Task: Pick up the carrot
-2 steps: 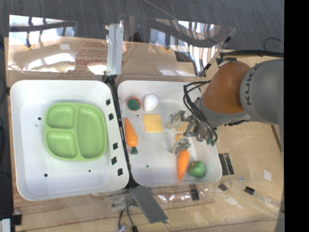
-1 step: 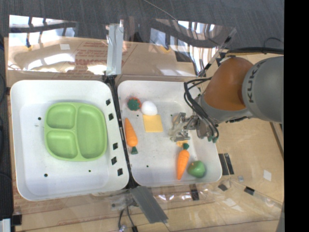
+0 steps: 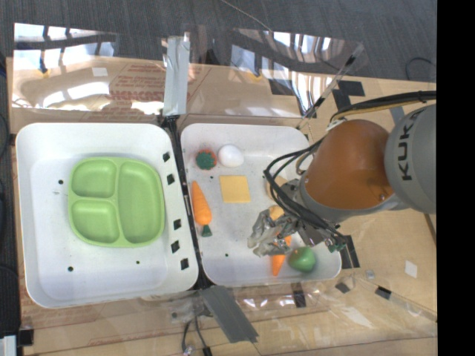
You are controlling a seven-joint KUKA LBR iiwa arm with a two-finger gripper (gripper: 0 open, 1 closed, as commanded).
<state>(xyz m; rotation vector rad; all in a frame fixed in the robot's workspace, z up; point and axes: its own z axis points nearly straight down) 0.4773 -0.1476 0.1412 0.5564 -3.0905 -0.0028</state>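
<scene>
The long orange plastic carrot with a dark green stub (image 3: 201, 206) lies flat in the right-hand shallow white bin (image 3: 252, 136), close along its left wall, tip toward the far side and stub toward the near side. It is well apart from the metal two-finger pincer (image 3: 269, 236), which hangs low over the near right part of the same bin, just beside a second, smaller orange carrot-like piece (image 3: 277, 262) and a round green toy fruit (image 3: 302, 259). Whether the pincer is spread or pressed together I cannot tell; cables and glare blur it.

The long carrot is probably a light, stiff, hollow toy with a smooth skin that may slip or roll. The best hold looks to be across its thick middle, jaws set crosswise to its length. The nearby bin wall leaves little room for the left-side finger.
</scene>
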